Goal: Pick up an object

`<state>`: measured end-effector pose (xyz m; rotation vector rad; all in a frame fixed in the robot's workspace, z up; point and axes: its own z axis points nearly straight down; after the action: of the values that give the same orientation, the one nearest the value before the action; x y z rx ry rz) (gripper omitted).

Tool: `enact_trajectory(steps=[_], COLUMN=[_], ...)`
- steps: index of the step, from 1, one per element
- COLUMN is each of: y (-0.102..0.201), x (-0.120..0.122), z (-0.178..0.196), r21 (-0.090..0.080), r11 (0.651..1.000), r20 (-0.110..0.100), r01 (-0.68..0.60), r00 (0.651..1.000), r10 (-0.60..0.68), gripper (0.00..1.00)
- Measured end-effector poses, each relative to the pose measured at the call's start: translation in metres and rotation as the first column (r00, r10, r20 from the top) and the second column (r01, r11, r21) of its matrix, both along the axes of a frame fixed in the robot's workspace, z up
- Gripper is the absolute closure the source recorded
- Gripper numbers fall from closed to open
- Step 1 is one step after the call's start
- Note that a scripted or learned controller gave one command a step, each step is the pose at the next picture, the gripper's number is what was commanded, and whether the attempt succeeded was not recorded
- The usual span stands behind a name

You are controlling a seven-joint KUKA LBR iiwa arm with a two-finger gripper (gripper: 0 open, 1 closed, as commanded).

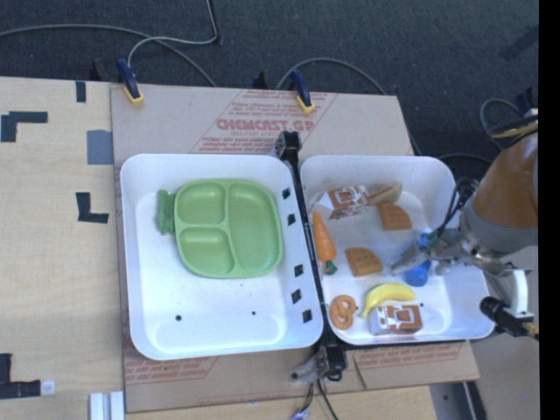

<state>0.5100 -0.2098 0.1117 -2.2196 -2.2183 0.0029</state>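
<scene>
Bench is a light wood tabletop (52,261) with some dark tape marks on it. A brown cardboard sheet with red print (254,121) lies on top, held by two blue-and-yellow clamps (131,81) at the far edge. Two shallow white plastic bins (140,261) sit side by side on the cardboard.

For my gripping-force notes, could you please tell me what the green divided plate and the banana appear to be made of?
The green divided plate looks like moulded plastic: uniform colour, smooth matte surface, rounded compartment ridges. The banana is probably a plastic toy, judging by its even yellow and slight sheen, though this view cannot confirm it.
</scene>
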Motion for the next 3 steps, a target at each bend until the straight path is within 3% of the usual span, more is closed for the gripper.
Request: enact_trajectory(steps=[1,2,3], y=[0.058,0.085,0.084], x=[-0.003,0.056,0.056], z=[-0.025,-0.025,-0.015], r21=[-0.002,-0.003,-0.004], r11=[1.000,1.000,1.000], r20=[0.006,0.010,0.009], r01=[-0.001,-0.003,-0.001], r00=[1.000,1.000,1.000], r10=[0.001,0.003,0.001], gripper=[0.00,0.00,1.00])
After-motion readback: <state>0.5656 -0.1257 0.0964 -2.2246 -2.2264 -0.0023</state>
